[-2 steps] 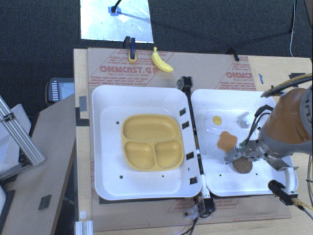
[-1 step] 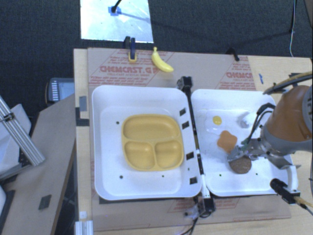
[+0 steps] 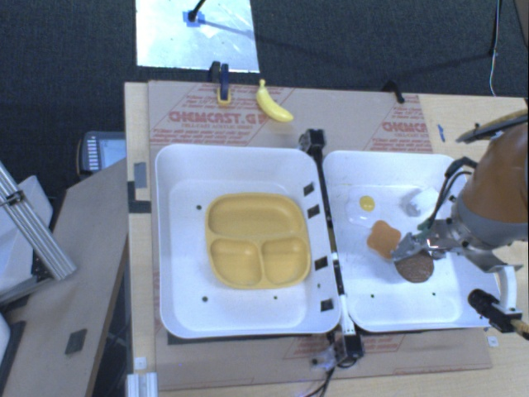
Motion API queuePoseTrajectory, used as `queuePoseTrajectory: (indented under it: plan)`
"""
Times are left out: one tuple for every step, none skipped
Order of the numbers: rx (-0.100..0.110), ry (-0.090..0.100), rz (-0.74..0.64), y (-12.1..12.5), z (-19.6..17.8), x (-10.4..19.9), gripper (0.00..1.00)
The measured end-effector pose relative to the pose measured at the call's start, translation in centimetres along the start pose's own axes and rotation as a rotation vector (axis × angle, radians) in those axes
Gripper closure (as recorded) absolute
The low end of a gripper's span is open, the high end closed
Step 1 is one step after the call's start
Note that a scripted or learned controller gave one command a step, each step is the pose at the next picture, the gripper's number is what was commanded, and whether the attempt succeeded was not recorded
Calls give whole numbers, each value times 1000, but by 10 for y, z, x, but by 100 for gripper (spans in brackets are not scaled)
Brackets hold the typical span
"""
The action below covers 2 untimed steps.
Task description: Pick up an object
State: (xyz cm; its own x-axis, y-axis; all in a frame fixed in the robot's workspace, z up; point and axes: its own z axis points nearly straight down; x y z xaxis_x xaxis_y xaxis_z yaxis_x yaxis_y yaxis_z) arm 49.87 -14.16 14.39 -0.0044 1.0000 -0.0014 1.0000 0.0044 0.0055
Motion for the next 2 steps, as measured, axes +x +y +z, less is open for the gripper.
queuePoseTrajectory:
  plan:
    - [-3, -1, 0, 3, -63, 4, 100]
    - [-2, -1, 0, -4, -114, -1, 100]
